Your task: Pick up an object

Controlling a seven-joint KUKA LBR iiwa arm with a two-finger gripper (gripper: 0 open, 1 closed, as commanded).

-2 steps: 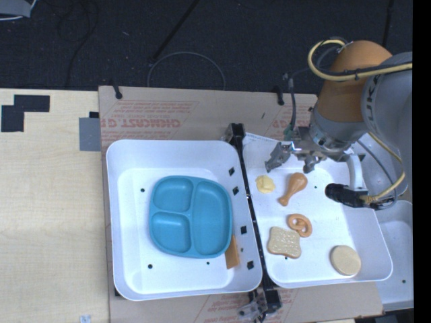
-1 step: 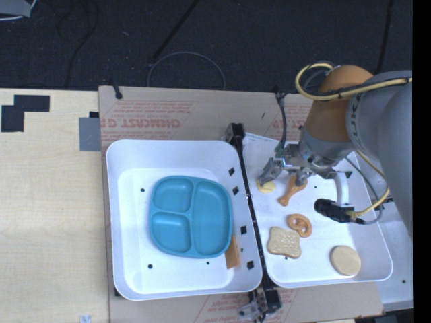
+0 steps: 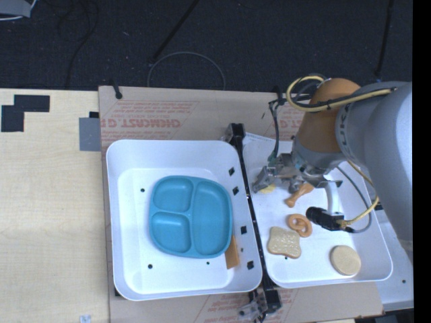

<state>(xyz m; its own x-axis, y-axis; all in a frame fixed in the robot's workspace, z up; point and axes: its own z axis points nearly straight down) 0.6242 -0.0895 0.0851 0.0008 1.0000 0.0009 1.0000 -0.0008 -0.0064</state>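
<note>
the grey arm (image 3: 377, 147) fills the right side of the view, its orange band (image 3: 330, 113) bent over the right bin (image 3: 377, 274), and it reaches down toward that bin's upper left part. beside it lies the left bin (image 3: 128, 274), which holds a blue divided plate (image 3: 190, 215) and a thin tan strip (image 3: 232, 254) leaning near the plate's lower right edge. in the right bin the loose things sit well within reach: a tan toast-like piece (image 3: 285, 242), a pale round cracker-like disc (image 3: 345, 260) near the lower right corner, a small pretzel (image 3: 300, 224) just above the toast piece, an orange stick-like piece (image 3: 298, 194) near the wrist, and a small yellow bit (image 3: 264, 188) by the divider. the gripper (image 3: 273, 175) hangs low over the bin near the yellow bit and the stick piece, but its tips are too dark and cluttered to read, so whether it is spread or closed, and whether anything is caught in it, i cannot tell. this looks like the descent or the grasp attempt. the next move likely calls for a firm close on one small piece and a straight lift, since these flat bits could easily slip free.
</note>
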